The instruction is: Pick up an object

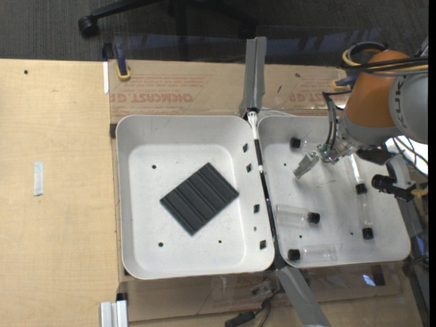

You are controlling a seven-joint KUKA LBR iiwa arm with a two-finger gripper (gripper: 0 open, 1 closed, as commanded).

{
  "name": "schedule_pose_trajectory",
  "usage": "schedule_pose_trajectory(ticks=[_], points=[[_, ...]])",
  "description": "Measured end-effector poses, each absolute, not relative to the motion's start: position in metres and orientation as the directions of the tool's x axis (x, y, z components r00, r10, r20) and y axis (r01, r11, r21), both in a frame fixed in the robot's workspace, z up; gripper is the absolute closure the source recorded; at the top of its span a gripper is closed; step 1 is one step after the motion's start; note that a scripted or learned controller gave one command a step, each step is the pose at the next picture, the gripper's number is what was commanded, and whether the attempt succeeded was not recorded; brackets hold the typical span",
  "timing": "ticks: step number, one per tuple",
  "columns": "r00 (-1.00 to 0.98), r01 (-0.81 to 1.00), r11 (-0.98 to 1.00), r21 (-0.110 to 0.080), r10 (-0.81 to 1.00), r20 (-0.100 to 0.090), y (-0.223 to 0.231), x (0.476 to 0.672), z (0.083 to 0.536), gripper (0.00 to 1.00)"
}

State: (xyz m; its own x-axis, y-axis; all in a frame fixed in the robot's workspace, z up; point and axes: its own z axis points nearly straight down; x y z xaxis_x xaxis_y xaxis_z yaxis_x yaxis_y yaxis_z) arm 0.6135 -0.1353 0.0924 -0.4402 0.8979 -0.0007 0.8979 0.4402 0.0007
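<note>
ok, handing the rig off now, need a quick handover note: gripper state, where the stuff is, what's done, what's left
Gripper: hangs over the upper middle of the right white bin; nothing visible between its fingers, and whether they are open or shut can't be read from this view.
Things: a dark grey ribbed rectangular slab lies flat and skewed in the middle of the left white bin. The right bin holds a few clear plastic tubes with black caps, lying apart on the floor.
Done: no pick yet, everything lies in the bins.
Left: descend on one piece, close, lift it.
</note>
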Motion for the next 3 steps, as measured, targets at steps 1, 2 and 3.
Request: schedule_pose_trajectory(ticks=[1, 2, 3], points=[[-0.535, 0.845, 0.535, 0.002, 0.845, -0.004, -0.17, 0.66, 0.156, 0.0], [-0.527, 0.85, 0.527, 0.001, 0.85, -0.002, -0.193, 0.619, 0.11, 0.0], [-0.597, 0.802, 0.597, 0.002, 0.802, -0.003, -0.161, 0.66, 0.225, 0.0]])
